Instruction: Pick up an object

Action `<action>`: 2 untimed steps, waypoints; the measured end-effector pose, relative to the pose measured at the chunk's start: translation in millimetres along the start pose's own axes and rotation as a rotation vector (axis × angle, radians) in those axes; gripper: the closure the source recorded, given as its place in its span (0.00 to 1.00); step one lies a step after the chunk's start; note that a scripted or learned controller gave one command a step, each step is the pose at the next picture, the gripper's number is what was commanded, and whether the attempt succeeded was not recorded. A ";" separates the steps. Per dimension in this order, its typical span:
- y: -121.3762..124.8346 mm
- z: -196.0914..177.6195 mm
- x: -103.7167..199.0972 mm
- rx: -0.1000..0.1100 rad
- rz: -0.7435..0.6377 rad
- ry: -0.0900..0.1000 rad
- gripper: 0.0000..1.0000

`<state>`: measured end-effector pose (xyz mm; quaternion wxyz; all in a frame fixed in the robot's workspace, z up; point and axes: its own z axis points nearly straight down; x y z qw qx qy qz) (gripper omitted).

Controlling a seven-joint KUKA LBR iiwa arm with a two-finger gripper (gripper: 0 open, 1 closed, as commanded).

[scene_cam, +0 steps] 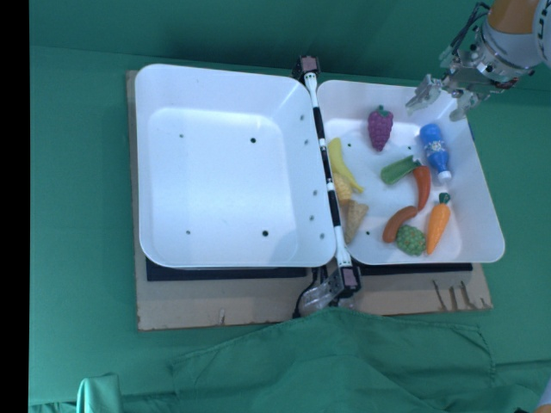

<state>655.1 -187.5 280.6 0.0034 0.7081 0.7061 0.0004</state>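
Nearest the camera: green cloth [344, 360] bunched over the bench front, cardboard base [215, 317] under both bins. Left bin [155, 231] sits beside the right bin [482, 239], which holds all the toys. Near end of it: green veg [411, 240], carrot [438, 222], sausage [399, 223], cone [355, 219] by the divider. Mid: red chili [422, 186] touching green pepper [398, 170], yellow banana [341, 167]. Further back: blue bottle [436, 151], purple grapes [380, 127]. Farthest: gripper [443, 93] hovers above the bin's far right corner, fingers [422, 91] spread apart, nothing betw. them.

Judgement: approach phase, no grasp yet. Bottle is closest to the tool and fairly isolated, so prob. best target. Line the fingers across its narrow width, come straight down, avoid the bin wall and the chili just beside it.
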 end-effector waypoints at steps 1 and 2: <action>3.0 66.6 3.1 -0.011 -0.004 0.003 0.00; 2.5 69.2 3.3 -0.008 -0.003 0.004 0.00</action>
